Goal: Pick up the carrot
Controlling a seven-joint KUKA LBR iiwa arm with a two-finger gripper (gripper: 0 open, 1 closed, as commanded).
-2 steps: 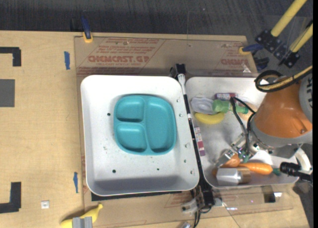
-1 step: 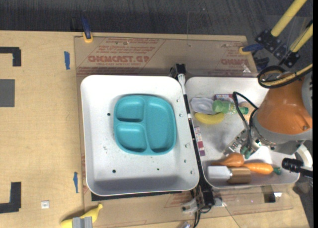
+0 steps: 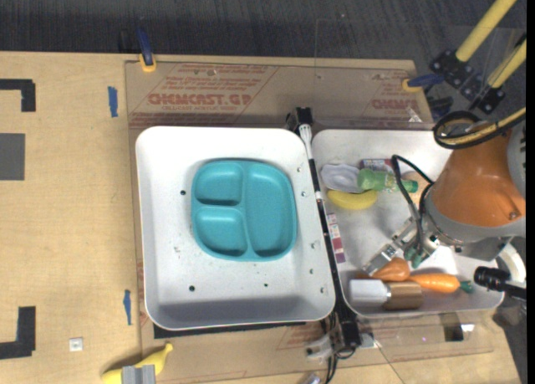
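The carrot [image 3: 436, 282], orange with a green tip at its right end, lies flat near the front edge of the right bin [image 3: 355, 232]. Just left of it is a second, rounder orange piece [image 3: 391, 271]. My gripper [image 3: 408, 250] hangs right above these two, its fingers apart and nothing between them. It sits slightly up and left of the carrot and is not touching it. The arm's orange band [image 3: 478, 183] covers the bin's right side.
A yellow banana [image 3: 353, 200], a green bottle [image 3: 376, 179] and a white piece [image 3: 338, 176] lie at the back of the right bin. A white block [image 3: 368, 289] and a brown block [image 3: 405, 294] sit by the front wall. The left bin [image 3: 159, 232] holds a teal divided plate [image 3: 244, 209].
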